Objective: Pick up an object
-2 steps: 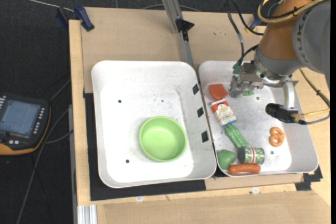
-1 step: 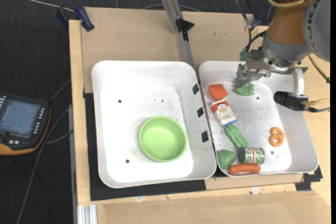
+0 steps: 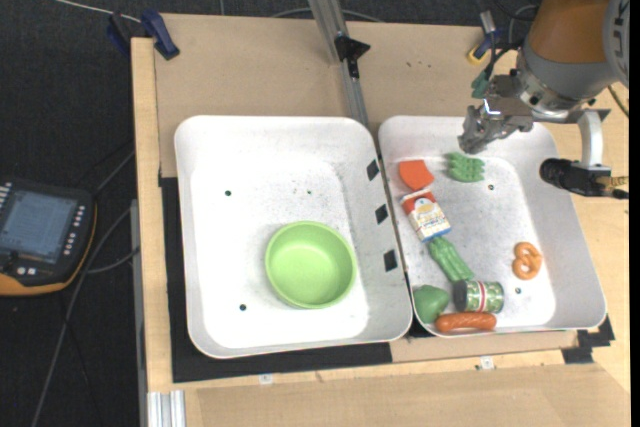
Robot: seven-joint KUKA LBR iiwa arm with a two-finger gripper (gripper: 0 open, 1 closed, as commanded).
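Jaws [image 3: 478,141] hang at the upper edge of the right bin [image 3: 560,215], in the upper right of the frame, and from my screen I cannot tell whether they are spread or pressed together; nothing shows between them that I can make out. The grey arm [image 3: 575,25] with its orange band comes in from the right edge above them.

Just below and right of the jaws lies a small green leafy piece [image 3: 465,166], its long axis running roughly left to right across the bin floor; whether the jaws touch it I cannot say. To its left sits an orange block [image 3: 416,174], and below that a small white carton [image 3: 426,216] with a red top, its long axis running from upper left to lower right. A green cucumber-like piece [image 3: 451,261] carries on along nearly the same slant toward the bottom of the bin, ending near a green can [image 3: 480,295] lying on its side with its axis left to right. Below the can a red sausage [image 3: 465,322] lies lengthwise along the bin's lower rim, with a green rounded piece [image 3: 431,301] just to its left. A pretzel [image 3: 526,260] lies apart, toward the right side of the bin.

On my left, the other bin [image 3: 210,175] holds a light green bowl [image 3: 310,264], upright, in its lower right part. Both bins rest on the tan table [image 3: 250,65].
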